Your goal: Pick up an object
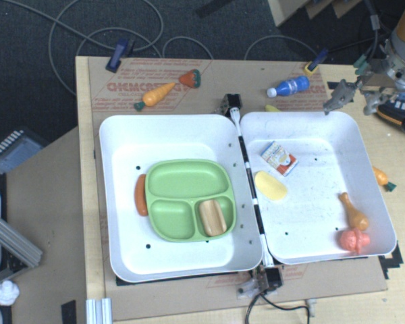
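My gripper (pixel 356 101) hangs open over the far right corner of the right bin (pixel 324 130), with nothing between its fingers. Below it in that bin lie a small white and orange carton (pixel 279 158), a yellow lump (pixel 271 185), a tan drumstick (pixel 353 211) and a pink piece (pixel 354 240) at the near right corner. The left bin (pixel 121 147) bears a green divided plate (pixel 182 181) with a bread roll (pixel 212 217) in its near right compartment. A red sausage (pixel 141 194) lies beside the plate's left edge.
On the bench behind the bins lie a toy carrot (pixel 158 93), a red and green piece (pixel 191 79), a blue bottle (pixel 289 86) and a blue clip (pixel 118 55). An orange piece (pixel 381 177) sits just outside the right bin's right wall. Cables trail on the floor behind.
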You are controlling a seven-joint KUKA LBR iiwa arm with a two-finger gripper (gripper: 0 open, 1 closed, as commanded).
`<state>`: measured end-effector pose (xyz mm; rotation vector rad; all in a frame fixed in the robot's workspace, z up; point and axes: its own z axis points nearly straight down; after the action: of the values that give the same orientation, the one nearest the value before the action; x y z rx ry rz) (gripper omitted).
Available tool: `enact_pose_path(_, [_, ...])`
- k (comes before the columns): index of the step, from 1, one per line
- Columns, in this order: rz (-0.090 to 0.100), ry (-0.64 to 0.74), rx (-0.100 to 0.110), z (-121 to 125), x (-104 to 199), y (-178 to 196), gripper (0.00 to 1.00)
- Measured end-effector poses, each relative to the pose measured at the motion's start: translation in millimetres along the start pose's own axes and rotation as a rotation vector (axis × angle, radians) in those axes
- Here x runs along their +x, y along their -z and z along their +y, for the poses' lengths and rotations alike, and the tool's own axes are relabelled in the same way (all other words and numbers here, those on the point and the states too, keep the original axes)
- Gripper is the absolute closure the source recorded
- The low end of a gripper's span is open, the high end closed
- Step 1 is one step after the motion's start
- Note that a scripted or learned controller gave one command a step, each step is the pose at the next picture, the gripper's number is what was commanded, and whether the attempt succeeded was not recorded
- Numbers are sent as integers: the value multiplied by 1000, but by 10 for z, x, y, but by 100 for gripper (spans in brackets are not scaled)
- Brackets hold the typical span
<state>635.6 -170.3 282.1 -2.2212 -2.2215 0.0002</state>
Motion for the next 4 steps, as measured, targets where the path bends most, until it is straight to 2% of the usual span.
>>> enact_pose_path(1, [1, 0, 2, -255, 89, -856, 0])
enact_pose_path(2, [1, 0, 2, -291, 448, -1904, 0])
enact_pose_path(3, [-4, -1, -5, -215, -228, -990, 0])
enact_pose_path(4, [1, 0, 2, -354, -92, -1987, 0])
